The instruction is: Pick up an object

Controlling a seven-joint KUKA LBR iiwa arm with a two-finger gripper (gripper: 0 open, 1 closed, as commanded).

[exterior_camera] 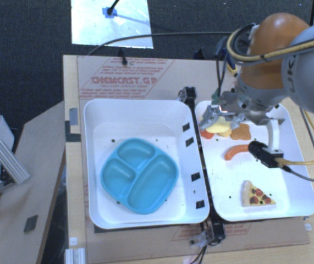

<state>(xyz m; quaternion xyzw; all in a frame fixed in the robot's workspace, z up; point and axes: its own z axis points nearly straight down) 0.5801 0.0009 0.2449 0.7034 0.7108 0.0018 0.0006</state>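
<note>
My gripper (216, 117) hangs low over the far-left corner of the right bin (294, 202), under the grey arm with its orange band (272, 34). Directly below and beside it lies a pale yellow toy food piece (220, 128), with a small red-orange piece (206, 132) on its left and an orange-brown piece (241, 131) on its right. Whether the gripper touches the yellow piece is unclear. An orange sausage (236, 151) lies nearer the middle of the bin. A pizza slice (257, 195) rests near the front.
The left bin (99, 164) holds a blue divided plate (139, 175). A black divider strip (196, 153) runs between the bins. A black fitting with a yellow cable (266, 154) hangs off the arm above the right bin. Cardboard (126, 76) lies behind the bins.
</note>
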